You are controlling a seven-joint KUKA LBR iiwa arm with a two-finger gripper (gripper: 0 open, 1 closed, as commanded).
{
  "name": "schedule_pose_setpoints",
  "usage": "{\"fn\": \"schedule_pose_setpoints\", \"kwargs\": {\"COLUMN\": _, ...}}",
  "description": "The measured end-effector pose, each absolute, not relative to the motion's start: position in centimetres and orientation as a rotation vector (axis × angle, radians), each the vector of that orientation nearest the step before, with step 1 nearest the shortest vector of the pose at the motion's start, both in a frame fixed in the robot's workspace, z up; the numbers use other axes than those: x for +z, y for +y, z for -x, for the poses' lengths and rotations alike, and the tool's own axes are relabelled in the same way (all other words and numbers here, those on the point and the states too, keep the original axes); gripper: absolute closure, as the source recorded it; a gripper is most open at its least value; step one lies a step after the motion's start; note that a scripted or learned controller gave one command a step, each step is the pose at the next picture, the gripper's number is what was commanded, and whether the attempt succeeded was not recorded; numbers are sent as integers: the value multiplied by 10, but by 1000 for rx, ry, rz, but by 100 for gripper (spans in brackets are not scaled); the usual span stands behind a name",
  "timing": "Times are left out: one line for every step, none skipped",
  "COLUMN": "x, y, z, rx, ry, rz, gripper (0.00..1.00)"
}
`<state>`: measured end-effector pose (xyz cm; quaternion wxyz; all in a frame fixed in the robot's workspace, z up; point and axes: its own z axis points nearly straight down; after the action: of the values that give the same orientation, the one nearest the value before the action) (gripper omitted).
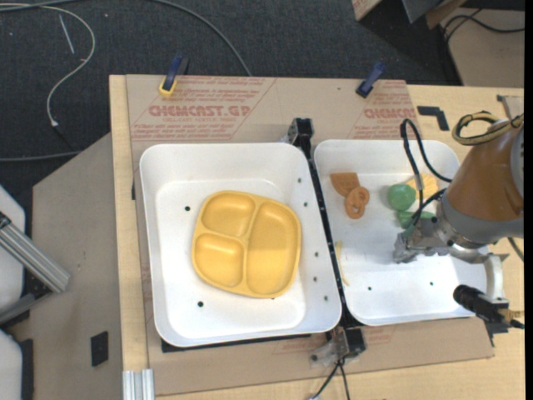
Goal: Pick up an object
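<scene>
The right bin (391, 298) holds several small toy food pieces near its far side. A tan-orange flat piece (343, 182) lies beside an orange pretzel-shaped piece (358, 202). A round green piece (400, 195) sits to their right. Behind the cable, a pale yellow piece (427, 183) is partly hidden by the arm. My gripper (413, 247) points down into the right bin, just in front of the green piece, and part of a green thing (410, 218) shows at its upper edge. Whether the gripper touches either green piece is unclear.
A yellow divided plate (247, 242) lies in the middle of the left bin (166, 182). The arm's orange band (491, 182) and a black cable (416, 161) hang over the right bin's right side. Clamps stand between the bins at front and back.
</scene>
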<state>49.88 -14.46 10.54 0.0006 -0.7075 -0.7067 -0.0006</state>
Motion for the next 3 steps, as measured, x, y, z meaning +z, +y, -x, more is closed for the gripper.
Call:
{"fn": "schedule_pose_setpoints", "kwargs": {"x": 169, "y": -143, "z": -501, "rx": -6, "ry": -2227, "rz": 2224, "gripper": 100}}
{"fn": "schedule_pose_setpoints", "kwargs": {"x": 223, "y": -143, "z": -503, "rx": -6, "ry": -2228, "rz": 2224, "gripper": 100}}
{"fn": "schedule_pose_setpoints", "kwargs": {"x": 286, "y": -149, "z": -506, "rx": -6, "ry": -2229, "rz": 2225, "gripper": 100}}
